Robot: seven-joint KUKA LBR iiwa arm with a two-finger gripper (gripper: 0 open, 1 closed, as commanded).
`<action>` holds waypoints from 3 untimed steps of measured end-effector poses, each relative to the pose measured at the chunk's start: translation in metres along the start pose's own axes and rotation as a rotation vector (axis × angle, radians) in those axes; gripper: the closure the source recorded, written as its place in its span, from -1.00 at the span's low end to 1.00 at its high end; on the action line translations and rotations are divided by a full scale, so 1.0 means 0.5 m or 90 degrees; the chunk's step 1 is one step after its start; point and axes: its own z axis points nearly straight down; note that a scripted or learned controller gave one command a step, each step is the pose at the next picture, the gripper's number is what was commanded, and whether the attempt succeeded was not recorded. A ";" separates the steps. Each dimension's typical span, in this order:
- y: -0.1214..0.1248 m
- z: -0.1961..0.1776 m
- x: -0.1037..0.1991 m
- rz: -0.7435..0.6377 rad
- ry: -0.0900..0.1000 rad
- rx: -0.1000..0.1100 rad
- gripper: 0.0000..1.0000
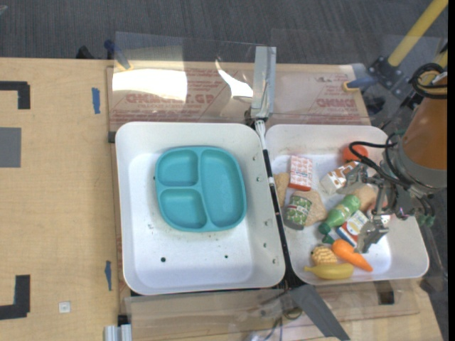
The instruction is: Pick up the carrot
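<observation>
The small orange plastic carrot [352,255] lies near the right white bin's [409,261] front edge, beside a yellow banana [328,270]; the two-finger gripper [377,227] hangs just above it, fingers apart, holding nothing

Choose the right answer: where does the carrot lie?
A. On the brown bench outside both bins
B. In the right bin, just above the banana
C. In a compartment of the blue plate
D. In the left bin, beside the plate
B: the carrot lies in the right bin, among the other toy foods, directly above the banana near the bin's front edge.
</observation>
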 end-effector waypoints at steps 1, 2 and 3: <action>-0.038 0.199 0.000 -0.061 -0.027 0.007 -1.00; 0.024 0.237 -0.003 -0.095 -0.020 0.004 -1.00; 0.034 0.235 0.000 -0.190 -0.020 0.007 -1.00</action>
